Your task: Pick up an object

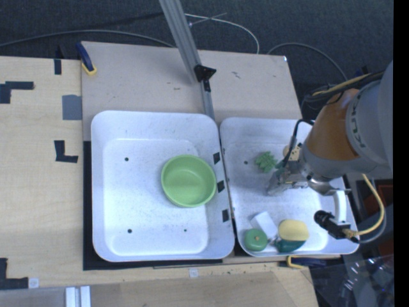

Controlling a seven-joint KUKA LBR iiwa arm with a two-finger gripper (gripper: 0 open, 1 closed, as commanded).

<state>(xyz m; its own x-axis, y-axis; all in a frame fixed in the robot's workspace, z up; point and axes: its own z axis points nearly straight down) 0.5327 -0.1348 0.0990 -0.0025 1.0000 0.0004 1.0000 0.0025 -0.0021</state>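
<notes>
My gripper (277, 183) hangs low in the right bin (243, 133), near its middle. A small green leafy toy (264, 161) lies just up and left of it, apart from the fingers. At the bin's near edge lie a green round fruit (256, 240), a white block (264, 223) and a yellow piece (293, 229) with a teal part (291, 245) beside it. A light green bowl (188, 180) sits in the left bin (115, 139). Nothing shows between my fingers.
The grey and orange arm (345, 133) fills the right bin's far right side. A metal pole (182, 31) slants in from the top to the bins' divider. Cables lie on the dark floor behind the bench.
</notes>
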